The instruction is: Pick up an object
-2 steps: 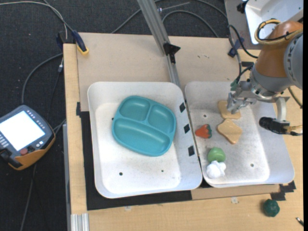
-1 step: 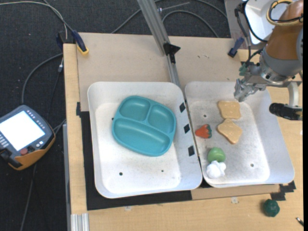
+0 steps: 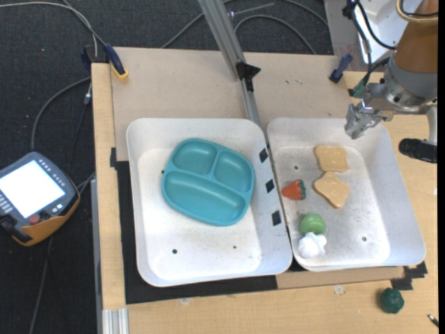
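at the upper right of the frame, the gripper [image 3: 357, 125] hangs over the far corner of the right bin [image 3: 400, 207], just above its rim; whether its tips are spread or pressed together i cannot tell, and nothing shows between them. my judgement is that the task stands at the approach step: no object is lifted, and all lie on the bin floor.

nearest the gripper is a tan toast slice [image 3: 331, 158], toward the bin's upper middle, with a second toast slice [image 3: 332, 189] just below it. left of those lies a red strawberry-like toy [image 3: 294, 190], near the wall between the bins. lower down, a green round toy [image 3: 313, 223] touches a white lumpy toy [image 3: 312, 245] beneath it. the next move calls for choosing one piece, most likely the upper toast, shifting toward the frame's lower left to stand over it, then dropping straight down. the toast lies flat, so i judge the grasp awkward: the tips may slide off its edges.

the left bin [image 3: 149, 256] holds a teal divided plate [image 3: 208, 180]. both bins rest on a pale wooden bench [image 3: 167, 82] over a dark carpet with cables. a handheld pendant [image 3: 31, 197] lies at the frame's left edge, a grey metal strut [image 3: 222, 26] slants down from the top, and a small dark green ball [image 3: 391, 300] sits on the bench at the lower right.
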{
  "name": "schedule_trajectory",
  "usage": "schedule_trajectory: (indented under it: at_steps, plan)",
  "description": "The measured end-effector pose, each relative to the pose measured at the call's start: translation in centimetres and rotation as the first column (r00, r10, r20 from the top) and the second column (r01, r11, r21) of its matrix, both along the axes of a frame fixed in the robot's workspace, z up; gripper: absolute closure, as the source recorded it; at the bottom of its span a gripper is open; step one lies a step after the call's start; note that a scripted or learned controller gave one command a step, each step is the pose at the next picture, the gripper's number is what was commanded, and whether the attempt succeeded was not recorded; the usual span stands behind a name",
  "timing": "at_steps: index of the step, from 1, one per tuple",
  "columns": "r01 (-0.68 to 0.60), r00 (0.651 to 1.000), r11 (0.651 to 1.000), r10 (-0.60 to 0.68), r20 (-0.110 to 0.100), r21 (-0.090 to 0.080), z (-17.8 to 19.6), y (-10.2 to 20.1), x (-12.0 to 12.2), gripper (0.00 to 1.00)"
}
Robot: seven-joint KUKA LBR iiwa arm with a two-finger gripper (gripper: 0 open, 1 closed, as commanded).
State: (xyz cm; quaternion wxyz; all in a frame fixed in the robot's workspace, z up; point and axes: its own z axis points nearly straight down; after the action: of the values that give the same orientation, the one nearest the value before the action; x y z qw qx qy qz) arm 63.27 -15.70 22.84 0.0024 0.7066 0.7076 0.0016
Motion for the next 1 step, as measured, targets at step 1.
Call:
schedule_trajectory:
  at_steps: [1]
  plan:
    - [-0.004,1.000,1.000,0.004,-0.005,0.002,1.11,5.43,-0.09,1.00]
